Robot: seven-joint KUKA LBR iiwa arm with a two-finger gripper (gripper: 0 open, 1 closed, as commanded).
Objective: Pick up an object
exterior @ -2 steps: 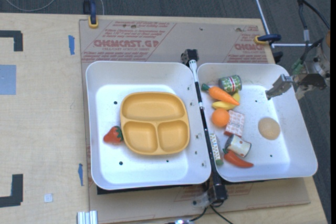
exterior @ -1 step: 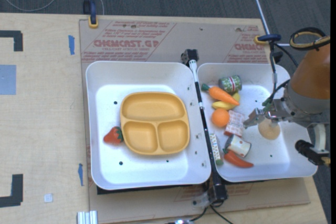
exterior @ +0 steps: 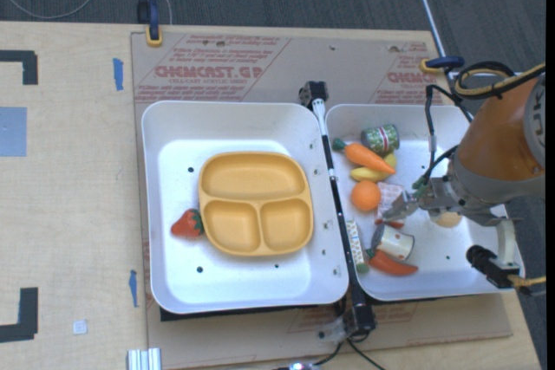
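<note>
Bins sit side by side on a wooden bench, seen from above at a slant. Blue tape marks (exterior: 118,74) dot the bench's left side, and a cardboard sheet (exterior: 208,65) printed with red lettering lies under both bins. In the left bin (exterior: 165,134), a yellow divided plate (exterior: 256,202) rests near the middle, with a toy strawberry (exterior: 186,224) touching its lower-left edge. A black clamp (exterior: 314,93) stands at the far end of the seam between the two bins.

In the right bin (exterior: 451,286), toy foods crowd the left half: a small green can (exterior: 380,137) at the far side, a carrot (exterior: 367,158) just in front of it, a yellow piece (exterior: 370,174) beside the carrot, and an orange (exterior: 365,196) nearer the camera. A white cup-like item (exterior: 396,245) lies over a second carrot (exterior: 392,266) near the bin's front wall. A pale round object (exterior: 447,218) sits partly hidden under the wrist.

From the right, the grey arm with its orange band (exterior: 503,143) reaches low over this bin. Its gripper (exterior: 401,208) hangs just right of the orange and above the white cup; whether its fingers are spread or pinched on anything cannot be told.
</note>
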